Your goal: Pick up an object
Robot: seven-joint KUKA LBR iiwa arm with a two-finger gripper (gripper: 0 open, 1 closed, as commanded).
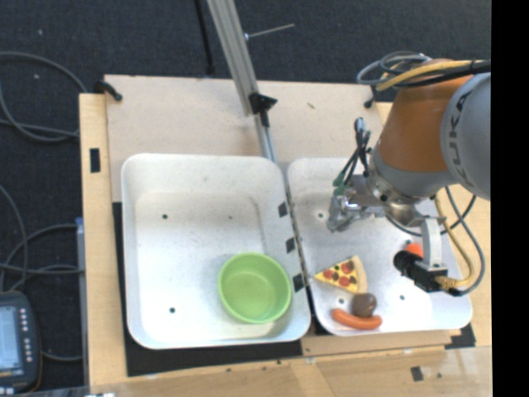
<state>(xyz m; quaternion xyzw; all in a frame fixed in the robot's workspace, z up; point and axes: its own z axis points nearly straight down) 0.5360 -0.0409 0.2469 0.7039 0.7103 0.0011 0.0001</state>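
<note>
While the grey arm's gripper (339,219) hangs over the right white plastic bin (318,180), its state impossible to tell, three small toys lie at that bin's near edge: an orange toy sausage (357,320), a brown ball (364,303) touching it and a flat pizza-slice toy (344,274) just behind. All look light and rigid; the sausage's middle seems easiest to pinch. Alongside, the left white bin (165,188) holds a green plastic bowl (254,287).

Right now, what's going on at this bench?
The arm reaches in over the right bin, its gripper hanging above bare floor with nothing visibly held. A pizza slice, a brown piece and a sausage lie near that bin's front edge. A green bowl sits in the left bin.
</note>
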